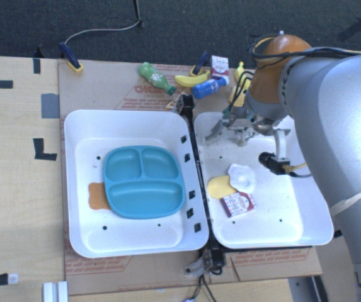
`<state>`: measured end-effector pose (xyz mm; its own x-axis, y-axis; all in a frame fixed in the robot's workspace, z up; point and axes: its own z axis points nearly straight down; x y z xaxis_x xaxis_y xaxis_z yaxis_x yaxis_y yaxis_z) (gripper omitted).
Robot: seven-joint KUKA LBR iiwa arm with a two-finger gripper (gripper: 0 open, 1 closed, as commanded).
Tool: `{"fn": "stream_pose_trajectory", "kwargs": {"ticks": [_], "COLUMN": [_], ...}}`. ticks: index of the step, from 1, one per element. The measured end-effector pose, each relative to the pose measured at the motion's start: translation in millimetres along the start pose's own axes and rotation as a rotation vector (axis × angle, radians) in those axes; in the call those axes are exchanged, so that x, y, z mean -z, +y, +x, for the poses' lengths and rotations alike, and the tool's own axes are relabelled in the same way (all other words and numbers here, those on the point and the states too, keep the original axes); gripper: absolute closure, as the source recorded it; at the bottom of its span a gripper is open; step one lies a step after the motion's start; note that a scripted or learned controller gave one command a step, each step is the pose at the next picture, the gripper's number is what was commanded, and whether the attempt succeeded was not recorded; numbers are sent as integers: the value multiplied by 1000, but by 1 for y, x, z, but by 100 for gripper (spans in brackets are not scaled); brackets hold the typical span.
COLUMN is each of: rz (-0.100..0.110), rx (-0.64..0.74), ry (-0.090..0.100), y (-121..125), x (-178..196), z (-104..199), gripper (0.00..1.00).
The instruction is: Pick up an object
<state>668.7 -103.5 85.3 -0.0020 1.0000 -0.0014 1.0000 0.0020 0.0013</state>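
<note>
In the right bin (306, 228), a small red packet (237, 204) is lying nearest, touching a yellow piece (218, 186) and just beside a white object (242, 177). Farther back, the gripper (230, 129) is hovering over the bin's far left corner; whether its claw is open or closed, I cannot tell.

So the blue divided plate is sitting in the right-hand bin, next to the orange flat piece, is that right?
Not quite. The camera view shows the blue divided plastic plate in the left white bin, not the right one. The rest holds: the orange flat piece lies beside it, at its left edge.
</note>
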Motion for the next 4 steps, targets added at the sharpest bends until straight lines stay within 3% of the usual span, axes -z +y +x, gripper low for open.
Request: {"fn": "stream_pose_trajectory", "kwargs": {"ticks": [1,2,3,4], "rz": [0,-3,0,-1], "rx": [-1,0,-1,-1], "ry": [0,0,0,1], "y": [-32,1,-35,0], "x": [1,0,1,0], "z": [7,-22,-2,6], "gripper": [0,0,0,0]}}
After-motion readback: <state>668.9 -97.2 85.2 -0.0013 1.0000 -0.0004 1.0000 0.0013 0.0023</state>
